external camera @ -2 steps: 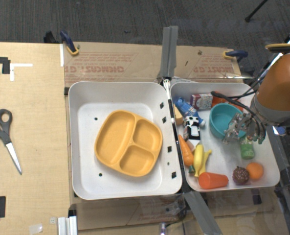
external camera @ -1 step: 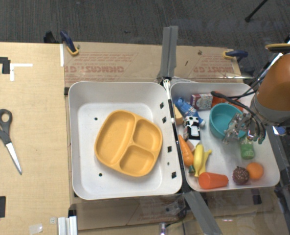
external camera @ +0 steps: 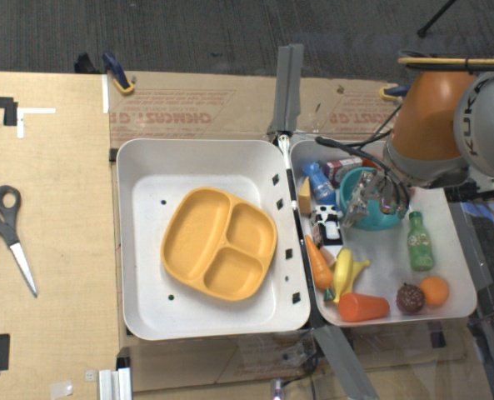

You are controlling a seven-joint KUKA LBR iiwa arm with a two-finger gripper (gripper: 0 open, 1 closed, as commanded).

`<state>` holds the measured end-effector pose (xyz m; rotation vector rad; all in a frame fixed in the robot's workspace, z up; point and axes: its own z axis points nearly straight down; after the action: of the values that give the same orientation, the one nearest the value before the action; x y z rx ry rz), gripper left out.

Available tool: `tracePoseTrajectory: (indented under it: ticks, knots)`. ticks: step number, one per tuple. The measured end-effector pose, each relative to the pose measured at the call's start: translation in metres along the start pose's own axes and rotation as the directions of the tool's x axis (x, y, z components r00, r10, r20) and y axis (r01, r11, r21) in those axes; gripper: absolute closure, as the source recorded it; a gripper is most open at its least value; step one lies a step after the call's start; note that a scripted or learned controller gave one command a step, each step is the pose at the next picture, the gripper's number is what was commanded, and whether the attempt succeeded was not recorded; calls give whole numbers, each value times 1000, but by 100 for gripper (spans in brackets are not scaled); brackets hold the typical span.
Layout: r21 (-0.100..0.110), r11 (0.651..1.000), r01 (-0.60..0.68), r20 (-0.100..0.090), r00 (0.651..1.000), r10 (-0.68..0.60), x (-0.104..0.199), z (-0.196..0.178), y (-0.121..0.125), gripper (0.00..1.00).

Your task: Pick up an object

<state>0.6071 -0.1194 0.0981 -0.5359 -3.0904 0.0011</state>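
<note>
The gripper [external camera: 371, 200] is hanging low in the right bin [external camera: 459, 248], its metal fingers reaching down at the rim of the teal bowl [external camera: 380, 215]; whether they are spread or pressed together I cannot tell, since cables and the wrist are crowding them, and nothing is showing between them. Judging from this, the step in hand is settling on a target. The bowl is sitting at the back of the right bin, just beside a blue bottle [external camera: 319, 183] and a black-and-white toy [external camera: 328, 219]. To grip it well, one finger would be going inside the wall and one outside, pinching the thin rim, then lifting straight up so the neighbours are not being dragged along. The bowl is looking smooth, rounded and probably slippery.

The left bin [external camera: 138, 248] is bearing an orange divided plate [external camera: 219, 244]. Smaller pieces are lying along the right bin's front and side: a green bottle [external camera: 419, 242], a banana [external camera: 344, 272], a carrot [external camera: 317, 263], a red-orange pepper [external camera: 363, 307], an orange [external camera: 435, 290], a dark fig [external camera: 410, 298]
</note>
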Motion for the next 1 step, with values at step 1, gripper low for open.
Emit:
tracePoseTrajectory:
  ticks: [1]
  knots:
    - [6,998,-63,-2,998,63,-7,0,20,0]
